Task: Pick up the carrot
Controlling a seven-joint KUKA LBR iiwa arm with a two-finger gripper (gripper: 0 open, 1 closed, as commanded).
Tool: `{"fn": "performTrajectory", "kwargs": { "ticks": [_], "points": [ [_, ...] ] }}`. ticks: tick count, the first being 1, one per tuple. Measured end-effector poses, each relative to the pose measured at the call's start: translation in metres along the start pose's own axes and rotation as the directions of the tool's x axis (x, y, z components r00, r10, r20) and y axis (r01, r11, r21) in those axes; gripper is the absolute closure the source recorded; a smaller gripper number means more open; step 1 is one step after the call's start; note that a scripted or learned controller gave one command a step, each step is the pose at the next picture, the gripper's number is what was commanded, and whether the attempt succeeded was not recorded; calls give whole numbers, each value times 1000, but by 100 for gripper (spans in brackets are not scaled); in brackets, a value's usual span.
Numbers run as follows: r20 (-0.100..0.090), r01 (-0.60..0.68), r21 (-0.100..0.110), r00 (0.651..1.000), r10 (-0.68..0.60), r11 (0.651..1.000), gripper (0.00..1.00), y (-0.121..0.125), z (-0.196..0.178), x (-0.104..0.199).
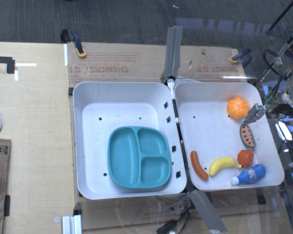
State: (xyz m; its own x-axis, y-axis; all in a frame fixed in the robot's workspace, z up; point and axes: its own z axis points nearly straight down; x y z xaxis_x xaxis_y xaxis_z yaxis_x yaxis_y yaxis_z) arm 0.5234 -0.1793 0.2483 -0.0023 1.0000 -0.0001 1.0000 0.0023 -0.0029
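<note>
The carrot (198, 165) is a short orange-red stick lying on the floor of the right bin (205, 126), near its front left corner and beside the divider. My gripper (254, 115) reaches in over the right bin's right side, between the orange (238, 107) and the watermelon slice (247, 135). It is far to the right of the carrot and farther back. Nothing shows in its grasp.
A yellow banana (223, 165) lies just right of the carrot, with a red tomato (245, 157) and a blue bottle (249, 175) beyond it. The left bin (88, 130) holds a teal divided plate (118, 157).
</note>
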Motion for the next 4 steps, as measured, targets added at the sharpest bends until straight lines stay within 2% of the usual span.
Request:
{"fn": "performTrajectory", "kwargs": {
  "ticks": [1, 2, 3, 4],
  "points": [
    [0, 79, -1, 997, -79, 997, 0, 56, 115, -25],
    [-10, 104, -4, 994, -104, 995, 0, 106, 157, -34],
    [0, 101, -4, 995, -101, 995, 100, 105, 146, -40],
    [1, 77, -4, 997, -77, 997, 100, 107, 37, 15]
  ]
}}
